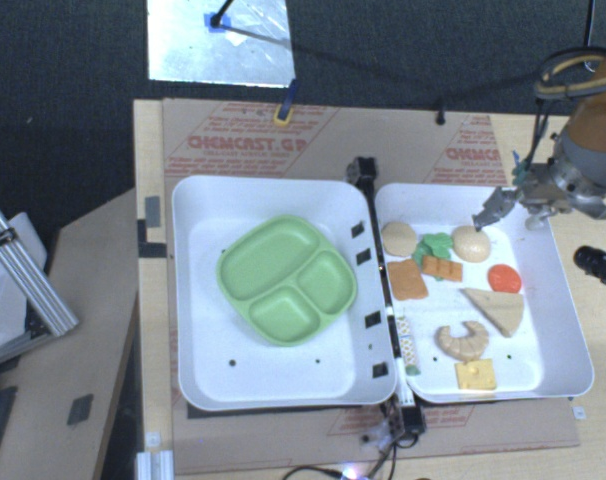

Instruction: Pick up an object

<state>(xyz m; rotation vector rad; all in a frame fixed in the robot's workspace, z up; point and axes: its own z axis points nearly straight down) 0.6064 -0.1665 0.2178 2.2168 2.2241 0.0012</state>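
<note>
Several toy foods lie in the right bin (558,353): a pale round bun (399,237), a green leafy piece (436,245), a second pale bun (471,244), an orange waffle piece (442,268), an orange-brown slab (407,281), a red tomato (504,279), a tan wedge (497,310), a shrimp (464,340) and a yellow cheese square (474,375). My gripper (486,216) hangs over the bin's far right part, its tip just above and right of the second bun. Nothing shows between its fingers.
The left bin (198,368) holds a green three-compartment plate (286,279). A black divider with clips (375,268) runs between the bins. The arm with its cables (583,138) comes in from the right. A foil sheet (220,28) lies beyond the bench.
</note>
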